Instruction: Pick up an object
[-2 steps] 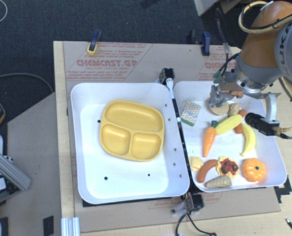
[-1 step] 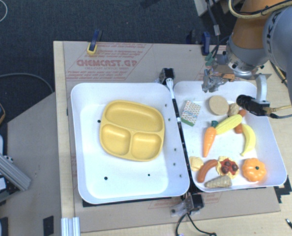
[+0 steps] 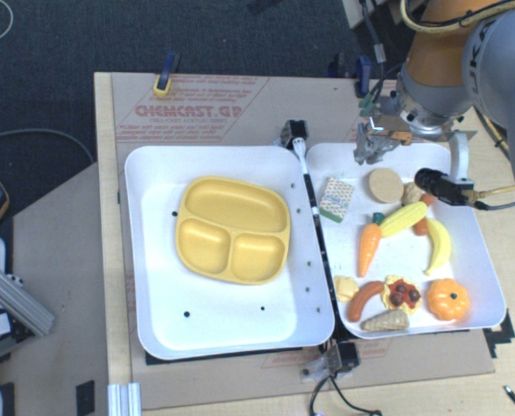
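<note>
My gripper [image 3: 372,148] hangs over the far edge of the right bin [image 3: 492,271], with nothing seen between its fingers. Just below it lie a round tan cookie [image 3: 384,185] and a small green-and-white packet [image 3: 336,198]. Further down the right bin sit a corn cob [image 3: 403,218], an orange carrot [image 3: 369,244], a yellow banana [image 3: 439,245], a sausage [image 3: 365,299], a small pizza piece [image 3: 403,293], an orange pumpkin [image 3: 448,301] and a tan bread piece [image 3: 385,321].
A yellow divided plate [image 3: 232,229] lies in the left bin [image 3: 153,310]. The bins meet along a black-dotted rim [image 3: 314,224]. A cardboard sheet [image 3: 188,107] lies under both bins.
</note>
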